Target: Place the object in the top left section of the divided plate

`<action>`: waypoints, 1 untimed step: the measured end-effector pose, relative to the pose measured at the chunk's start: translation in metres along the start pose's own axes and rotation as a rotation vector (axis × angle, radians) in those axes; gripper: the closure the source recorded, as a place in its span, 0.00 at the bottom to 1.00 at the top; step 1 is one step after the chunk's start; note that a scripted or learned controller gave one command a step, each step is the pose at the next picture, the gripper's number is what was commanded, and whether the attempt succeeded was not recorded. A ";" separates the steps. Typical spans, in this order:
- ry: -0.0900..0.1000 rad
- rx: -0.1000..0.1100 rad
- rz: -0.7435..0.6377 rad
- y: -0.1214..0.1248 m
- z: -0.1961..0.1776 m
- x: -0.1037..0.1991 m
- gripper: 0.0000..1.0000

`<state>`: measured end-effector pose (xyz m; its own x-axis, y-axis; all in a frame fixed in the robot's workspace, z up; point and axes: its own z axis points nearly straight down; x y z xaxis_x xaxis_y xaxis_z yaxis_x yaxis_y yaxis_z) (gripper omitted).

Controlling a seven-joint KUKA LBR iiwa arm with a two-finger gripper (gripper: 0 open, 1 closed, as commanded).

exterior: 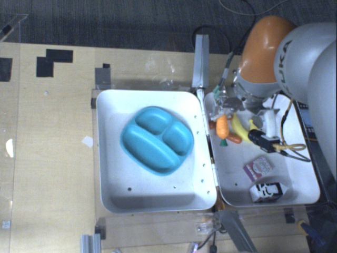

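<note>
1. A pale wooden tabletop (47, 157) fills the left and centre of the view. Flat black shapes (52, 61) mark its far left corner. Beyond the far edge lies a dark carpeted floor (105, 9), with a thin cable (263, 4) looped on it towards the right.
2. The left bin (110, 157), white and shallow, holds a blue divided plate (158, 139) set at a slant. The plate has two smaller sections on its far side and one long section on its near side. All three sections are bare.
3. A grey metal post (200, 62) stands at the far end of the seam between the two bins.
4. The carrot (222, 126) is in the right bin (295, 188), close to its left wall, long axis running near to far. The bin walls separate it from the plate.
5. The end effector (226, 105) sits directly over the carrot's far end. Whether it is open or closed, or has any hold of the carrot, cannot be told.
6. A banana (240, 126) lies just right of the carrot, with a red piece (234, 138) beside the carrot's near end.
7. Nearer the viewer are a pink packet (258, 166) and a black-and-white box (266, 191).
8. The grey arm (310, 62), with its orange band, looms over the right bin's far right corner.
</note>
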<state>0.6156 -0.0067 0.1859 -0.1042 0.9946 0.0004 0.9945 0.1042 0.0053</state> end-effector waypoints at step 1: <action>-0.001 -0.001 -0.056 0.050 0.000 -0.042 1.00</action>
<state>0.6700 -0.0436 0.1860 -0.1596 0.9872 -0.0009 0.9872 0.1596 0.0062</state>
